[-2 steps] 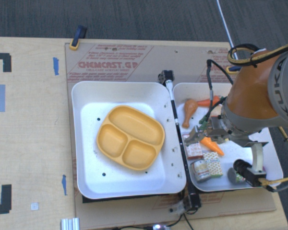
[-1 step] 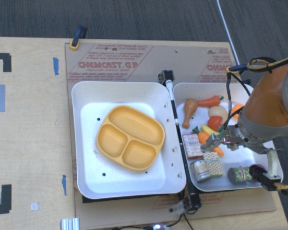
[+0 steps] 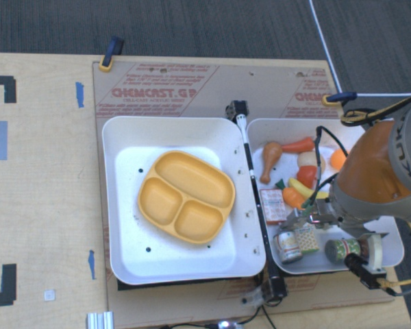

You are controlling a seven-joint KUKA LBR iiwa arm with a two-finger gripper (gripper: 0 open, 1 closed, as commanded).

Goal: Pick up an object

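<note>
My gripper hangs low inside the right bin, just above a tin can and a pale speckled block. Beside it on the left lies a red and white packet. Further back are a brown drumstick, a carrot, a white and red piece, a yellow piece and an orange ball. A green jar with a white lid lies on its side at the bin's front. The arm's grey and orange wrist hides the bin's right part.
The left bin holds a yellow divided plate. A black bar runs between the two bins. Black cables loop over the right bin's back, and clamps sit at the board's corners.
</note>
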